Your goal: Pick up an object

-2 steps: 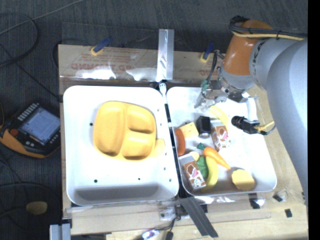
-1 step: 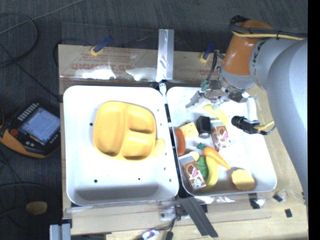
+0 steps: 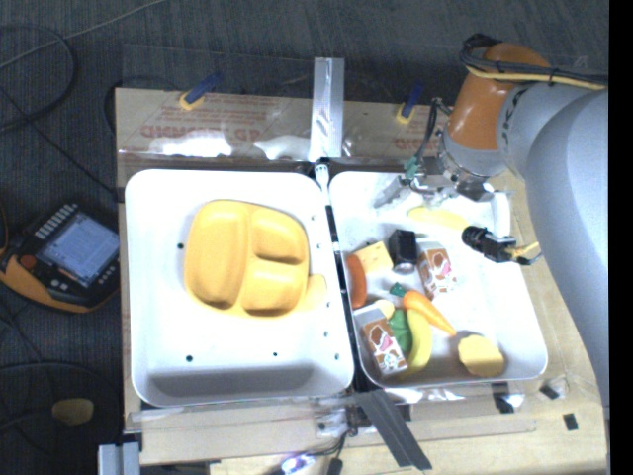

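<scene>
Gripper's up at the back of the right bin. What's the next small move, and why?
Probably shift the gripper toward the bin's front and lower it over the carrot: it hangs above the far edge of the right bin, while the toys cluster nearer the front.

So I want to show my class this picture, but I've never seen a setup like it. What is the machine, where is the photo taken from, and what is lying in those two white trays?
One camera fixed above the bench looks down at a slant. The grey machine on the right, with an orange band, is a robot arm. Its gripper hangs over the far end of the right tray; I cannot tell whether it holds anything. Its job is to pick up an object.

The left tray holds a yellow divided plate. The right tray holds a heap of toy food: a carrot, a banana, a yellow block and small printed cartons. A handheld controller lies on the floor at the left.
</scene>
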